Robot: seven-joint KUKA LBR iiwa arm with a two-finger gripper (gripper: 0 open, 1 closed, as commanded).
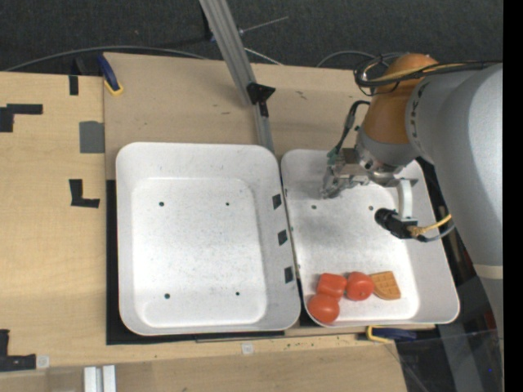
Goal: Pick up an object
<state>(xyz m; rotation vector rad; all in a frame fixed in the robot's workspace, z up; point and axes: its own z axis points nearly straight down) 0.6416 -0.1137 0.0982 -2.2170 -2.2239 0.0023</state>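
Observation:
Three red tomato-like pieces (337, 293) lie clustered at the near edge of the right bin (327, 227), with a tan cracker-like piece (386, 285) just to their right. My gripper (331, 185) hangs over the far part of the right bin, well away from these objects, pointing down toward the bin floor. Nothing shows between its fingers. The grey arm with its orange band (391, 96) reaches in from the right.
The left bin (196, 235) sits beside the right one, joined by black clips. A slanted metal pole (237, 55) rises from behind the bins. A black cable connector (394, 221) hangs over the right bin's right side.

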